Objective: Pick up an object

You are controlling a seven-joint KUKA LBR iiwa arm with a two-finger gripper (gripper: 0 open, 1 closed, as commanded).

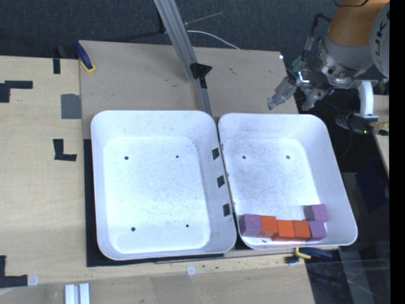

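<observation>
Our claw (286, 99) hangs empty, opening unclear; we should descend squarely onto the blocks (285, 225) well below it.

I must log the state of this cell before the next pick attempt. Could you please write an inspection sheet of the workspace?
Surface: wooden bench bearing the left bin and the right bin side by side, rims touching.
Job's things: purple blocks and orange blocks packed in a row along the right bin's near wall, with one purple block at the right end.
Clutter: black tape marks and a grey patch on the bench; a blue and yellow clamp at the far corner, another at the near edge.
Grippers: gripper beyond the right bin's far rim, apart from the blocks.
Cables: thin white cable near the metal post.
Surroundings: dark carpet behind the bench.
</observation>
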